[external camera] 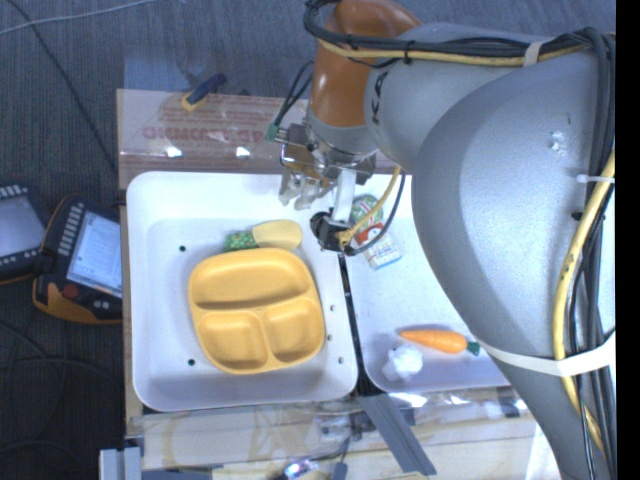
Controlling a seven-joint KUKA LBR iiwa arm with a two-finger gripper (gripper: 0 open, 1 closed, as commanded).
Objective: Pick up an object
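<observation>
Holding jaws apart with nothing showing between them; hanging the gripper point(318, 200) low over the far stretch of the wall shared by the left bin point(140, 268) and the right bin point(378, 373).

Lying nearest, in the right bin: a small white lump point(405, 361), touching or just beside an orange carrot point(435, 340) pointing left.

Sitting in the middle of the left bin, a yellow divided tray point(258, 308), turned at a slight angle. Resting just beyond its far edge, a pale yellow piece point(277, 233) with a green bit point(238, 240) at its left end.

Lying just right of the gripper, in the right bin's far corner, a packet with a green and red label point(372, 230).

Stretching beyond both bins, a cardboard sheet point(200, 123), bearing a small yellow and blue item point(203, 90).
</observation>
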